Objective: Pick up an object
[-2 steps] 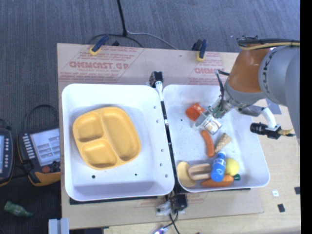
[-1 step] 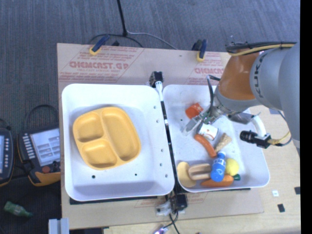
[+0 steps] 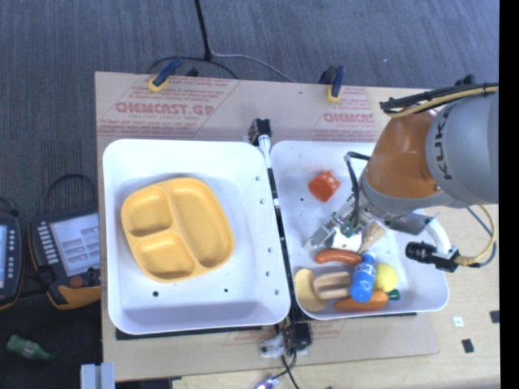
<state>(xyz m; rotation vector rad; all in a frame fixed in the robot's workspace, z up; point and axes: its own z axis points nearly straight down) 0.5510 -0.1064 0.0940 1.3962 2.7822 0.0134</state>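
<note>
My gripper (image 3: 335, 230) hangs low in the right bin (image 3: 296, 164), under the arm's orange band (image 3: 401, 164). It stands open, with bare white floor between its fingers and nothing held. Just below it lies a red sausage (image 3: 338, 257). A small orange-red block (image 3: 324, 185) sits up and to the left of the gripper. Along the bin's near edge lie a hot dog bun (image 3: 326, 285), a blue bottle (image 3: 363, 275), a yellow lemon (image 3: 388, 278) and an orange carrot (image 3: 361, 303). A beige piece (image 3: 374, 235) lies right beside the gripper.
The left bin (image 3: 122, 298) holds a yellow divided plate (image 3: 174, 225). A raised divider (image 3: 276, 209) separates the two bins. A black cable plug (image 3: 426, 254) hangs off the arm over the right bin's right side. Clamps (image 3: 332, 87) sit on the board's far edge.
</note>
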